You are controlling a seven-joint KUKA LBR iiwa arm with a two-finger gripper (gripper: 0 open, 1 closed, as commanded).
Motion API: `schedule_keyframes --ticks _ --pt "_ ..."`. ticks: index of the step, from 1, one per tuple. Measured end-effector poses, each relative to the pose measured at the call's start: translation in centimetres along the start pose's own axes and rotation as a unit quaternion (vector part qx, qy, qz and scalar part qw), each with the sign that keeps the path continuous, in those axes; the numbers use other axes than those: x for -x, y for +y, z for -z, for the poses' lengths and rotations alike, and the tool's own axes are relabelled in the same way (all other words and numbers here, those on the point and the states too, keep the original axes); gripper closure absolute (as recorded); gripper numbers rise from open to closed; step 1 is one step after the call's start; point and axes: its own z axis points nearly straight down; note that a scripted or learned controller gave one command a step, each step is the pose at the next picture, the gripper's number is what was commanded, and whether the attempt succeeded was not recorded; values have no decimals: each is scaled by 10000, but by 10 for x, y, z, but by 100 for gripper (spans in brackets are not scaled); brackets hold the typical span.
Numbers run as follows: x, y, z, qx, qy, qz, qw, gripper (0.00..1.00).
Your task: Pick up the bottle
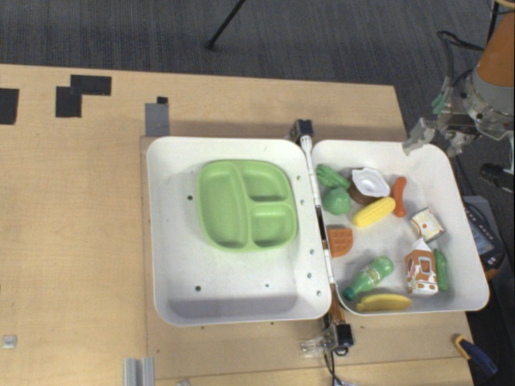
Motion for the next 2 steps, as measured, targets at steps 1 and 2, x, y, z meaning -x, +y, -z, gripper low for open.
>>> schedule_keyframes --ticks 1,2 --pt "-63 -7 -67 -15 8 -1368 9906 0" --pt "-97 -9 -124 38 -5 -1593 9872 0"
